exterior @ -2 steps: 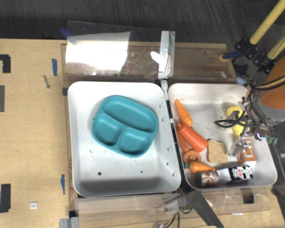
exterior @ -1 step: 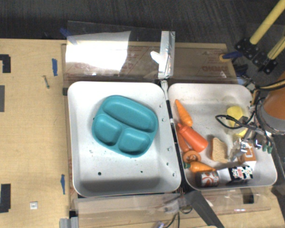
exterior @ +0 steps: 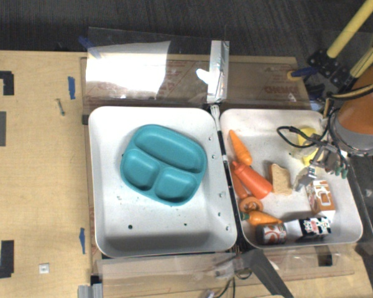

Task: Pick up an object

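Reaching in from the right, the grey arm with its orange band (exterior: pixel 359 113) hangs over the right white bin (exterior: pixel 261 121). Its metal claw (exterior: pixel 312 171) sits low inside that bin, and I cannot tell how the claw is set, because wires and metal bits hide its tip.

Just beside the claw lies a tan piece of toy bread (exterior: pixel 280 177). On the claw's other side stands a small white and orange carton (exterior: pixel 321 195), very near the claw. Below the carton, by the bin's front wall, lies a black and white cow-spotted box (exterior: pixel 315 226), and next to it a red and white can (exterior: pixel 273 233) on its side.

Farther from the claw, along the bin's left wall, lie several orange toy carrots (exterior: pixel 251 177) in a row. A yellow thing (exterior: pixel 306 135) sits behind the claw, partly hidden.

Past the carrots, the left white bin (exterior: pixel 105 135) holds a teal plastic tray with three parts (exterior: pixel 163 162).
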